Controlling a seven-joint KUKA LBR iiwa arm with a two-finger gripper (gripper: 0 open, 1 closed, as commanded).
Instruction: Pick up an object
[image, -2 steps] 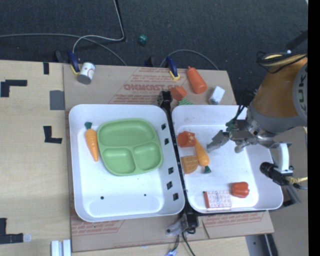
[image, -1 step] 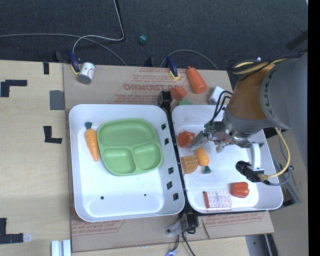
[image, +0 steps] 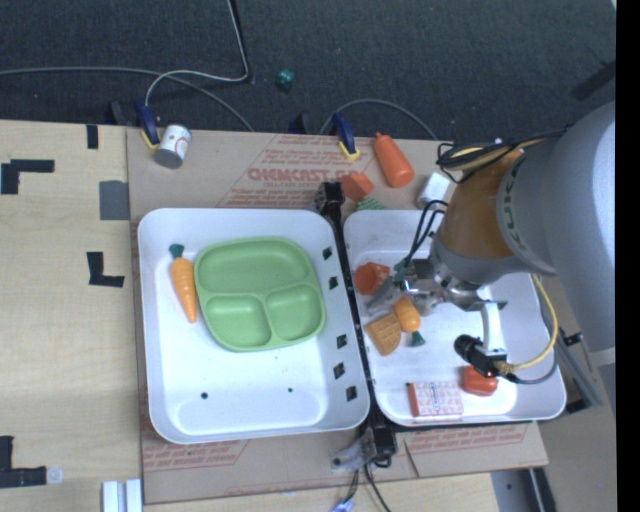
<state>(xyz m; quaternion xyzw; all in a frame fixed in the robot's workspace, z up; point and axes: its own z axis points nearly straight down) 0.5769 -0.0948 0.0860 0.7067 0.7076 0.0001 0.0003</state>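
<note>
Scanning from the 9 o'clock side: the left bin (image: 160, 330) holds a green divided plate (image: 260, 293) near its centre, and a toy carrot (image: 183, 283) lies just beside the plate's 9 o'clock edge, green tip toward 12 o'clock. Outside the bins, on the cardboard toward 11 o'clock, sits a small white cylinder (image: 173, 144) (label unreadable). Further along the cardboard, at 12 o'clock of the bin divider, an orange block (image: 357, 185) rests near a black clip, and a larger orange carrot-shaped piece (image: 393, 160) lies just to its 1 o'clock. The right bin (image: 540, 400) carries the candidates for picking: a red-orange piece (image: 371, 276) by the divider, an orange wedge (image: 383, 334) at its 6 o'clock, a small rounded orange piece (image: 407, 316) touching the wedge's 1 o'clock corner, a flat red-printed card (image: 434, 399) near the bin's 6 o'clock rim, and a red object (image: 479, 381) at the card's 2 o'clock. The gripper (image: 415, 280) is low over the right bin, close to the rounded orange piece and the red-orange piece; how wide it stands, and whether anything is in it, cannot be told from this angle. The arm (image: 540, 200) covers the bin's 3 o'clock half, with a yellow cable looping beside it.
</note>
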